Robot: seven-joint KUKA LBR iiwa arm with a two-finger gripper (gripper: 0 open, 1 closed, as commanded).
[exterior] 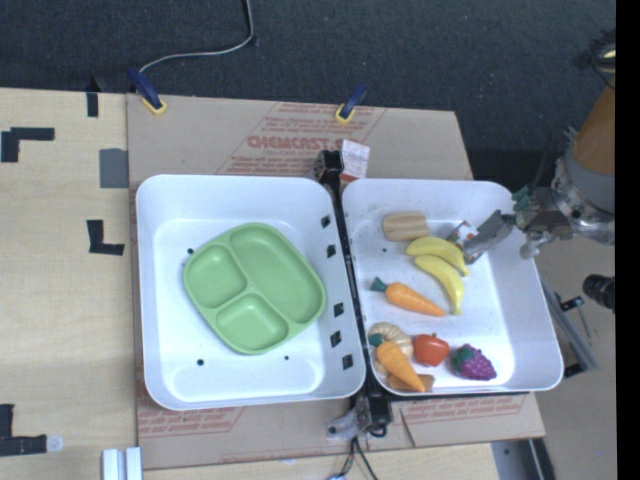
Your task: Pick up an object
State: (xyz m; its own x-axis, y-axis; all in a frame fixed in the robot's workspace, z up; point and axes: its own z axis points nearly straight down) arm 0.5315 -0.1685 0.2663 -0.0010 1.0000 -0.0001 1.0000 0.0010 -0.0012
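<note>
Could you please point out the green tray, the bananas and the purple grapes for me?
green tray (254, 286): camera view, left bin, on the ridge where its three compartments meet.
bananas (443, 264): camera view, right bin, on the yellow middle of the pair.
purple grapes (475, 363): camera view, right bin's near corner, on the cluster's middle.

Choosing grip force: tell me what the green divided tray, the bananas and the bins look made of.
Green three-compartment tray: likely moulded plastic, matte, with an even colour and rounded dividers.
Pair of yellow toy bananas: probably plastic or rubber, smooth and uniformly coloured with a faint sheen.
Shallow white bins: apparently thin formed plastic, slightly glossy, with rounded corners and rolled rims.
</note>
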